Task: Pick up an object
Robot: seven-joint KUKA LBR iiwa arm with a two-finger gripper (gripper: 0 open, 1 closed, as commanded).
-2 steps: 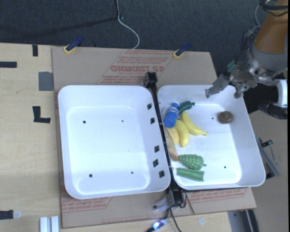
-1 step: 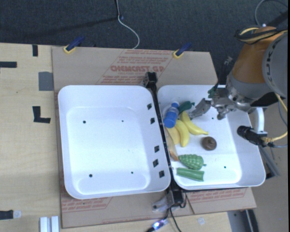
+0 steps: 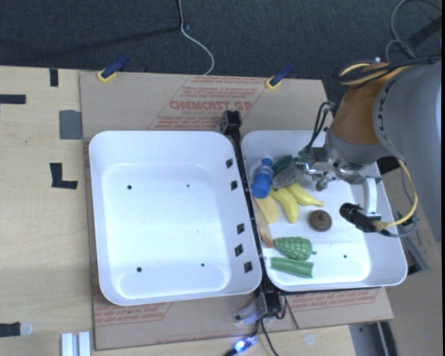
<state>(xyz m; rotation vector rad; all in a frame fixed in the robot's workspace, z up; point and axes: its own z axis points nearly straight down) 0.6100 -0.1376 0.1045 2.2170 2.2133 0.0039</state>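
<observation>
— Yellow bananas point(image 3: 291, 199) look like our likeliest target: they lie near the middle of the right bin point(image 3: 356, 269), and the gripper point(image 3: 317, 170) hangs just at their one o'clock, close above them.

— Are the jaws spread or pinched? We cannot tell from up here; the wrist body covers them, and we see nothing clearly held between them.

— Then our first worry is a blind descent. At the bananas' ten o'clock a blue bottle point(image 3: 262, 178) lies nearly touching them, and a dark green item point(image 3: 284, 165) sits at twelve, right beside the gripper. We judge a finger could land on one of those and shove the cluster instead of straddling one piece.

— And the curved, smooth fruit may roll or squirt out when squeezed.

— Agreed. At four o'clock the brown round object point(image 3: 321, 219) lies just apart; at six, the bumpy green vegetable point(image 3: 293, 247) and the green pepper point(image 3: 291, 267) lie a little farther off, safe enough.

— The divider wall at nine o'clock, toward the left bin point(image 3: 104, 199), could trap anything we push that way.
</observation>
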